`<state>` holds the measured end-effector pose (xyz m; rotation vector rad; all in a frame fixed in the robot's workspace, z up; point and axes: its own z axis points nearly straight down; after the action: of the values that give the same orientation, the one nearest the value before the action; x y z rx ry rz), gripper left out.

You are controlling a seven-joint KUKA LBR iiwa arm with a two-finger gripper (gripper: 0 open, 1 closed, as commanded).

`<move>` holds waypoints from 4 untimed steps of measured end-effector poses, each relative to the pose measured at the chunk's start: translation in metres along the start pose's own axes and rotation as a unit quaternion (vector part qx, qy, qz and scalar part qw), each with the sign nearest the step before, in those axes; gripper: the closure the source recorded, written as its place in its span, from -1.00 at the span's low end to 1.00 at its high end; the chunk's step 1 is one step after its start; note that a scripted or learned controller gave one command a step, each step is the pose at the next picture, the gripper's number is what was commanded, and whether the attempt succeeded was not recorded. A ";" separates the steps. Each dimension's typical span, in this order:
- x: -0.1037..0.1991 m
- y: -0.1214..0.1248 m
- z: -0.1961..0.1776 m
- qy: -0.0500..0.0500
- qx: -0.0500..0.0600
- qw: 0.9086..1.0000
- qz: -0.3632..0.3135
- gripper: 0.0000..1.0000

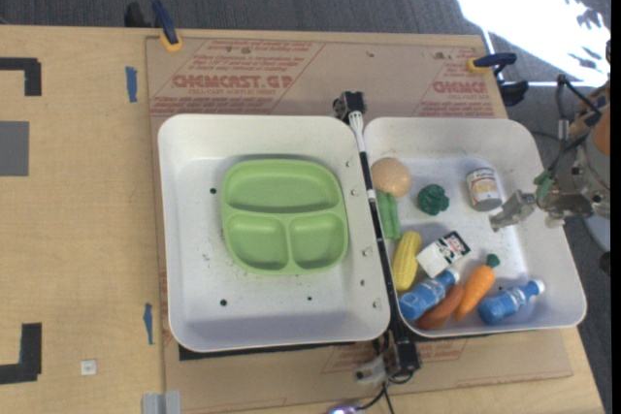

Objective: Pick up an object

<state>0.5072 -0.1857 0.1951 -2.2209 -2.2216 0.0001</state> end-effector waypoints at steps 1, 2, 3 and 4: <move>-0.014 0.067 0.021 -0.001 -0.001 0.999 -0.045 -1.00; 0.033 0.115 0.109 -0.001 -0.002 0.977 -0.212 -1.00; 0.032 0.117 0.097 -0.002 -0.004 0.977 -0.211 1.00; 0.052 0.108 -0.025 -0.001 -0.003 0.980 -0.200 1.00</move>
<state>0.6154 -0.1336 0.2198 -1.7339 -2.6262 -0.0026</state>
